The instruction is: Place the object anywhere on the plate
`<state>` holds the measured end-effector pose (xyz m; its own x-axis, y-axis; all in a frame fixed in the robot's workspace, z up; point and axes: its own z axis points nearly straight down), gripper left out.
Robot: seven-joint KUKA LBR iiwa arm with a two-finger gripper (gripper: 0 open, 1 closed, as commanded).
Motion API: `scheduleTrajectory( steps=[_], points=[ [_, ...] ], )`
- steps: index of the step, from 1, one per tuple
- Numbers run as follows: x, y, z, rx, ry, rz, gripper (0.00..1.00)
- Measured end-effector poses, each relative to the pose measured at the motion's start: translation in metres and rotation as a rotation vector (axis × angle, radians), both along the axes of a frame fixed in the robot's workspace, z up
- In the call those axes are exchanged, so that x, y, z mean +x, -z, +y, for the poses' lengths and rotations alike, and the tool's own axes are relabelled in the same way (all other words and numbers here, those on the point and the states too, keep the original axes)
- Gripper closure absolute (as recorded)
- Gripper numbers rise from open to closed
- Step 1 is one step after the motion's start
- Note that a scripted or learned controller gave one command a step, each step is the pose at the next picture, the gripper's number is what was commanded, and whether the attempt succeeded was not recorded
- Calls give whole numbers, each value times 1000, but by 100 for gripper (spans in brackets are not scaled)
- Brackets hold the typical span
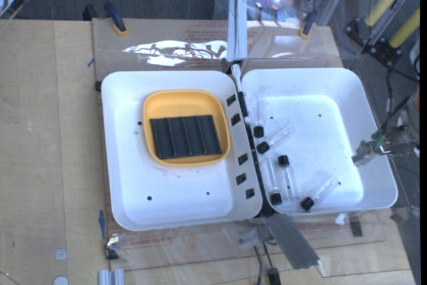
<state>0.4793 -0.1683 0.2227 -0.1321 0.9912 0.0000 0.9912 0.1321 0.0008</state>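
Gripper (365, 151) at right bin's (347, 80) right rim, grip state indiscernible. Capped vials (283, 177) lying flat leftward of it, nearest one slanted. Plate (155, 107) farther left, bearing dark block (185, 137).

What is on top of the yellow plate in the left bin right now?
A dark ribbed rectangular block lies flat on the yellow plate, covering most of its floor. What sits beneath the block is hidden. The clear vials are in the right bin.
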Motion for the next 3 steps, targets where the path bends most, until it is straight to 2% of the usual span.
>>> scheduleTrajectory(
  steps=[1,2,3],
  points=[
    [45,-49,-28,-2,-259,-3,100],
    [114,-68,-54,-5,-522,-6,100],
    [165,-114,-53,-6,-758,-7,100]
  ],
)
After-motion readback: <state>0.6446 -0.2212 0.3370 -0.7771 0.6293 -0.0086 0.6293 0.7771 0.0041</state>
